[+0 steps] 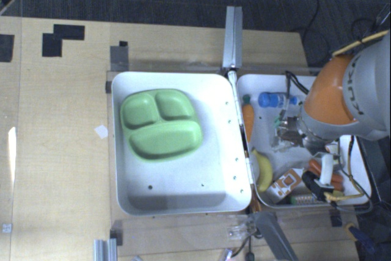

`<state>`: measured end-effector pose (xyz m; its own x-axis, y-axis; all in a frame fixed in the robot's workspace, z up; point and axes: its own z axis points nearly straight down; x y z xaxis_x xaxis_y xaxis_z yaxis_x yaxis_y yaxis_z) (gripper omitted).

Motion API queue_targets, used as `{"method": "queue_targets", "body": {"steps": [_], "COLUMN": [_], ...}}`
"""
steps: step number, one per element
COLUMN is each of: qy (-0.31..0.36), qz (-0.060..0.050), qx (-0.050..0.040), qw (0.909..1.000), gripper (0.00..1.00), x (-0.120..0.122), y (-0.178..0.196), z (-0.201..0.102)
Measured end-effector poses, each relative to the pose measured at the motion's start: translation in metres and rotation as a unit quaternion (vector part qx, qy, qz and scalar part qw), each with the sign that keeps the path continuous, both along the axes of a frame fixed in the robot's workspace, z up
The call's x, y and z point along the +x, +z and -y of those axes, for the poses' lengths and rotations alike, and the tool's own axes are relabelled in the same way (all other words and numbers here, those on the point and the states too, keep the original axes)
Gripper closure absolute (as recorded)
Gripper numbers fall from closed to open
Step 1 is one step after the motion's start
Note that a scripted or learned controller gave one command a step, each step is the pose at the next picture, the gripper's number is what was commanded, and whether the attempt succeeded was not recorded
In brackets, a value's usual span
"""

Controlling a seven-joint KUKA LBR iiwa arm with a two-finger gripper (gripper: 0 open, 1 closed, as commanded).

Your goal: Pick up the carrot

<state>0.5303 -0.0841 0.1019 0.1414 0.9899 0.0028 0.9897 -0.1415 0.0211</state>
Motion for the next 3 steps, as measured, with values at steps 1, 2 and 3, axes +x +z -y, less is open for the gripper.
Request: {"method": "queue_targets", "body": {"steps": [1,2,3], "qy": [0.0,0.0,0.001], "qz": [0.0,0.0,0.002], "qx": [0.0,0.0,-0.0001], "qw": [1.0,1.0,1.0], "gripper": [0.0,0.0,1.0], "x": [0.0,0.0,0.002], "y": [0.0,0.0,0.011], "z": [0.0,0.0,-0.001]}}
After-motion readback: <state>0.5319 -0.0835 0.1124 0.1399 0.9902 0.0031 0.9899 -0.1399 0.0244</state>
